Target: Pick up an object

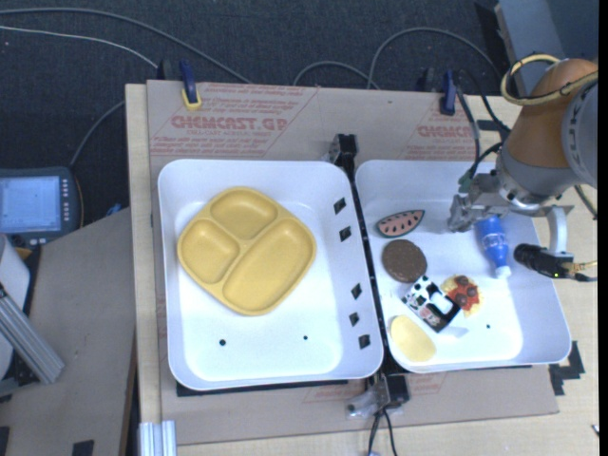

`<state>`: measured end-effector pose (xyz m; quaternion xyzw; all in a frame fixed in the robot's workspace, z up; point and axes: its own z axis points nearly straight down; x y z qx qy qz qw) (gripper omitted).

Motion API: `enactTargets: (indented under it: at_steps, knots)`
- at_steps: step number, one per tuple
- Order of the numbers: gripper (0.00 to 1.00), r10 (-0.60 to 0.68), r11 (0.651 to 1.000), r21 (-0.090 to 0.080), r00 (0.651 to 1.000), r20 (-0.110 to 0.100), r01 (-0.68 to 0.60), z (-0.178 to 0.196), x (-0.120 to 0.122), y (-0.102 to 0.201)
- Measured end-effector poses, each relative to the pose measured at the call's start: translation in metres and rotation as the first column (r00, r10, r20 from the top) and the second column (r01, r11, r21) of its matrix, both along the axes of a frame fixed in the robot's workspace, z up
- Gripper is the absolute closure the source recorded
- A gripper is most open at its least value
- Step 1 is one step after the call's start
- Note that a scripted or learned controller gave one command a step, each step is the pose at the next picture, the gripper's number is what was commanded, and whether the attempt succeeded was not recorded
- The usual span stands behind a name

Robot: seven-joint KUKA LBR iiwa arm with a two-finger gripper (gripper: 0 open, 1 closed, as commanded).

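On the bench's right white bin (532, 345) we see our gripper (473, 209), whose state we cannot tell, hovering at the far end of the blue bottle (493, 244), which stretches nearward and slightly right.

A robotics lab or test cell is being shown. A bench (237, 112) covered with printed cardboard is being held by blue clamps (189, 91), two white bins (190, 350) are being kept side by side on it, loose cables (85, 22) are being trailed over dark carpet, and a small monitor (33, 202) is being lit at left.
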<state>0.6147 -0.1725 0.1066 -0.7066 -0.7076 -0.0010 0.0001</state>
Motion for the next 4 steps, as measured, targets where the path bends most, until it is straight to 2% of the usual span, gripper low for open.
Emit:
enactTargets:
  at_steps: [2,4]
  knots:
    - [1.0,0.0,1.0,-0.004,1.0,0.007,0.0,0.112,-0.011,-0.005]
    - [1.0,0.001,1.0,-0.003,1.0,0.004,-0.001,0.187,-0.009,-0.004]
